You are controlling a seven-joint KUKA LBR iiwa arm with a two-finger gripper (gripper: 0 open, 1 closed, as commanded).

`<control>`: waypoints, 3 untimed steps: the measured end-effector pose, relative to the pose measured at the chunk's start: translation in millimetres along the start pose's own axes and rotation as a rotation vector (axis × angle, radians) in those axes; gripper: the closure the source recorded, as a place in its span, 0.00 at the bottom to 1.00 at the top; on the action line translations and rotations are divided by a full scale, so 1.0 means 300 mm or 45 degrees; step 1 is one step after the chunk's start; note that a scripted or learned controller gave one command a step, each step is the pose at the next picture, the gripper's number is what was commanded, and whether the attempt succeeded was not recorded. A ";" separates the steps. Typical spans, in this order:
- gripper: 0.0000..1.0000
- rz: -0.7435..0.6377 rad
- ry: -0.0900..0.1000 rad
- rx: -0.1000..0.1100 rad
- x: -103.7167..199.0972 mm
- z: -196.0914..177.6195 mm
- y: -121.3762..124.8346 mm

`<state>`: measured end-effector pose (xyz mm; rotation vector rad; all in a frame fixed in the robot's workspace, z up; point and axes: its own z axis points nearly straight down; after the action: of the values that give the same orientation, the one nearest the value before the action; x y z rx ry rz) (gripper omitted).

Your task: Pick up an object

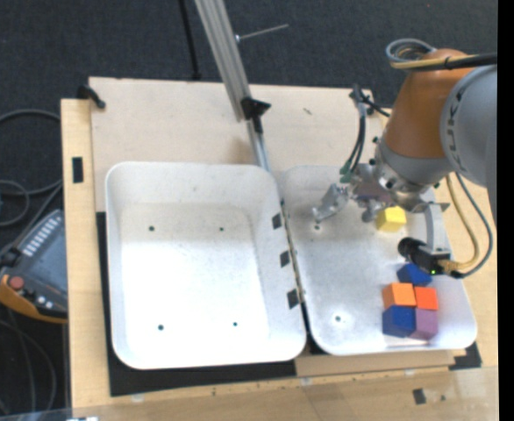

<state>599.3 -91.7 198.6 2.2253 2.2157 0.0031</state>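
My gripper (378, 216) hangs over the upper part of the right white bin (345, 270), under the orange wrist band. Its two grey fingers (328, 207) stand wide apart, one toward the bin's left side and one toward its right. A small yellow block (390, 218) sits in the gap between them, nearer the right finger, and neither finger touches it. A cluster of blocks lies in the bin's lower right corner: a blue one (412, 273), an orange one (403, 294), a red-orange one (427, 298), a dark blue one (398, 321) and a purple one (426, 324).
The left white bin (196, 261) stands beside the right one, with a dividing edge (290, 261) between them. A slanted aluminium post (231, 60) rises from the back of the bench. Cables loop from the wrist along the right bin's right rim (459, 253).
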 end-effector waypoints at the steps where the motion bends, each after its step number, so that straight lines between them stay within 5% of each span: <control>1: 0.00 -0.002 -0.007 -0.010 -0.181 -0.266 0.044; 2: 0.00 -0.006 -0.005 0.002 -0.172 -0.248 0.039; 3: 0.00 0.001 -0.002 0.013 -0.370 0.109 -0.168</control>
<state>548.5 -202.5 165.8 2.2308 2.2190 -0.0105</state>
